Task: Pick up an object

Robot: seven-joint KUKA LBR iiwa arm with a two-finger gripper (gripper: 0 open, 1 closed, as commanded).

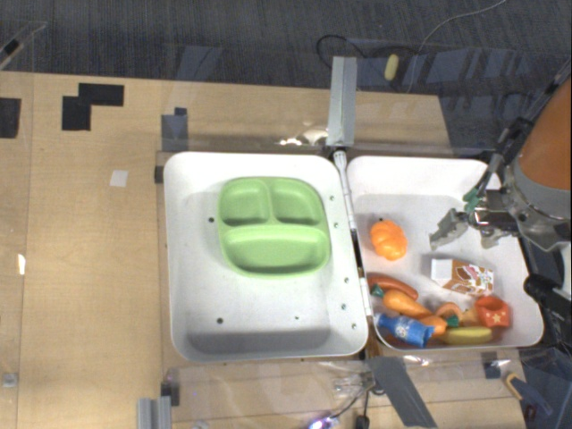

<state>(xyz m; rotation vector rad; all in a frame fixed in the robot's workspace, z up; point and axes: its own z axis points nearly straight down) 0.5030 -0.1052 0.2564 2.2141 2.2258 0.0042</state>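
High fixed camera, slanted over both bins [179,239]

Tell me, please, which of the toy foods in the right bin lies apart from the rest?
The orange pumpkin. It sits alone near the bin's left wall, while the other toys crowd the near edge.

Robotics lab, wooden bench [80,239], two white bins [188,239], loose cables [447,25], carpet floor [179,25]

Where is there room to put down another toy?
Left bin: bare white all around the green tray. Right bin: bare along the far wall, behind the orange pepper. Its near edge is crowded with the toy food pile.
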